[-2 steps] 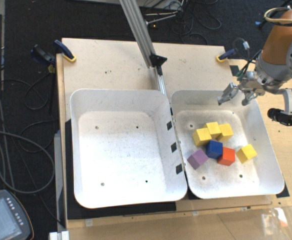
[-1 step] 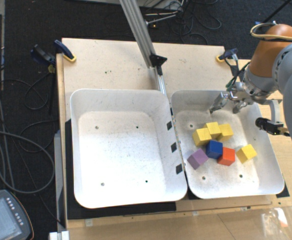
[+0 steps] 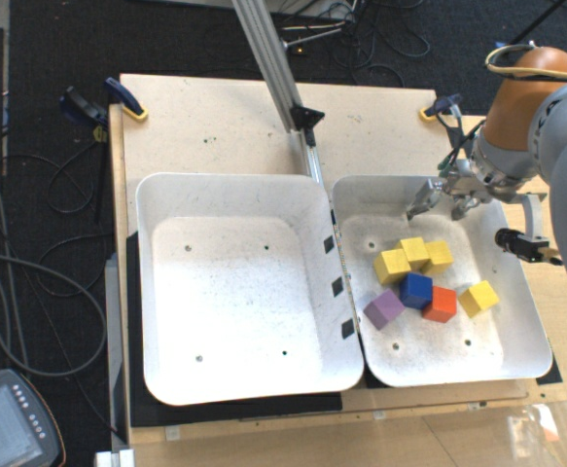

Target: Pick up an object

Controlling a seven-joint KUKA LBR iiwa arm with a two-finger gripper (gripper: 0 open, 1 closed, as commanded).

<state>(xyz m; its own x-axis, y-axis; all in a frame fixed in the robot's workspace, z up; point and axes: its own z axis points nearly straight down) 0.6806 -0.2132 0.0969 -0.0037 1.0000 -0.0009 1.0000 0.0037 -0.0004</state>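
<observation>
Hand (image 3: 441, 200) over far part of right bin (image 3: 516, 358), fingers spread apart, nothing between them. Blocks (image 3: 416, 257) lie clustered mid-bin, nearer than hand, untouched. Pick not yet made: descent, grip, lift all remain

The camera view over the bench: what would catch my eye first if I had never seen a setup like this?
Probably the cluster of bright blocks in the right bin: yellow blocks, a blue block, an orange block and a purple block huddled together. Next, the grey arm with its orange band reaching in from the right, its gripper over that bin's far edge. The left bin sits alongside it.
</observation>
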